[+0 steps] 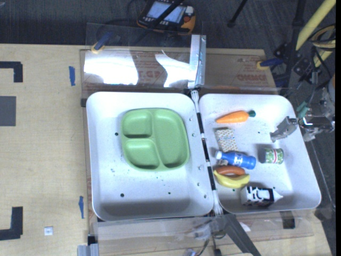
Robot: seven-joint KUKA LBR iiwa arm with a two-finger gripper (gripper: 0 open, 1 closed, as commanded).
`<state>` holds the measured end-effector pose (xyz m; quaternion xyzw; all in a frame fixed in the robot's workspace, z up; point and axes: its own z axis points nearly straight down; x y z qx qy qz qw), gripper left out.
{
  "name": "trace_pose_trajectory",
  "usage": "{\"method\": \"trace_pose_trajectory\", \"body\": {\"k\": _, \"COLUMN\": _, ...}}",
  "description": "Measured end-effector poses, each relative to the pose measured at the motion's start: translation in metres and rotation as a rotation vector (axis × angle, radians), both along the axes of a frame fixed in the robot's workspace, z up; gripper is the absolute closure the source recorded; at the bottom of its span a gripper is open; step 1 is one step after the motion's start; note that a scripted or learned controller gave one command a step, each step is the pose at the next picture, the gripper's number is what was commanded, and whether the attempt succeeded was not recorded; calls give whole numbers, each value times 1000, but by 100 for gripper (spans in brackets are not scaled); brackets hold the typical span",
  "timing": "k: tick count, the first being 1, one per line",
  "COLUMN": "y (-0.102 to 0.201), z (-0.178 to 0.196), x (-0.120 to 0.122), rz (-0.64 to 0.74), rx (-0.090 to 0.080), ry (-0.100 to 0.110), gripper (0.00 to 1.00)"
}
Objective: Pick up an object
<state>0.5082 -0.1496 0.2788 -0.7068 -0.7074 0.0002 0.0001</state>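
Right bin (298,193), near to far: black-and-white toy (258,195), banana (231,180), blue bottle (237,159), small green can (272,155), patterned packet (227,138), carrot (233,117). Left bin (101,196) holds green divided plate (154,138). Gripper (283,129) at right bin's right edge, claw state: can't tell.

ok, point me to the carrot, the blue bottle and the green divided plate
carrot (232,118), camera view, middle of its orange body
blue bottle (238,159), camera view, middle of its blue side
green divided plate (171,137), camera view, floor of its large right-hand compartment
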Motion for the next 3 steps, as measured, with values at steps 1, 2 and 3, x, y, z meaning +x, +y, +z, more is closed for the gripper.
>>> {"method": "trace_pose_trajectory", "body": {"k": 1, "y": -26, "z": -191, "x": -5, "rz": 195, "rx": -1, "ry": -3, "gripper": 0}}
{"method": "trace_pose_trajectory", "body": {"k": 2, "y": 37, "z": -192, "x": 59, "rz": 197, "rx": 0, "ry": -7, "gripper": 0}}
{"method": "trace_pose_trajectory", "body": {"k": 3, "y": 35, "z": -182, "x": 59, "rz": 193, "rx": -2, "ry": -7, "gripper": 100}}
